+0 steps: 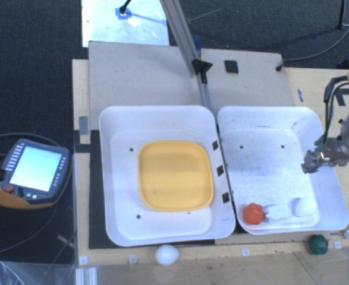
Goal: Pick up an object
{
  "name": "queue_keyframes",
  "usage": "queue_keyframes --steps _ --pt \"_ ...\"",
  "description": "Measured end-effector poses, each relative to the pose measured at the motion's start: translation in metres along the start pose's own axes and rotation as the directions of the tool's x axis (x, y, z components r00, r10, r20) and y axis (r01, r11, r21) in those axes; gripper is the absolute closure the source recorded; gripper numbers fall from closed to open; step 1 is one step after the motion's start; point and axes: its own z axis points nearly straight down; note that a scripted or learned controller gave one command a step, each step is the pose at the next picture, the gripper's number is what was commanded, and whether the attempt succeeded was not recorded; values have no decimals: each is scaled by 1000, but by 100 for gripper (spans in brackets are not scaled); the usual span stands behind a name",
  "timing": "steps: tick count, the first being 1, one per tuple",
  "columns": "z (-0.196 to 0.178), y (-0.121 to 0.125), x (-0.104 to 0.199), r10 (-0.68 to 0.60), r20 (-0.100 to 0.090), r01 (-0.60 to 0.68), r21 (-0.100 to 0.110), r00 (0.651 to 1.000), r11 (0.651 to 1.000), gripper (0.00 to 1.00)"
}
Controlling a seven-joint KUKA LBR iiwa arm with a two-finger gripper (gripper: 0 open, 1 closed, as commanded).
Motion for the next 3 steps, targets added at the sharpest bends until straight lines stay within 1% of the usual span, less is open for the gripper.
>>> queue_keyframes --steps 1,2,3 --pt "-9 28 52 -4 -2 4 3 1000 1000 100" --pt "0 53 105 -4 -2 4 5 1000 1000 100" --pt "4 85 155 -4 -2 4 4 1000 1000 100"
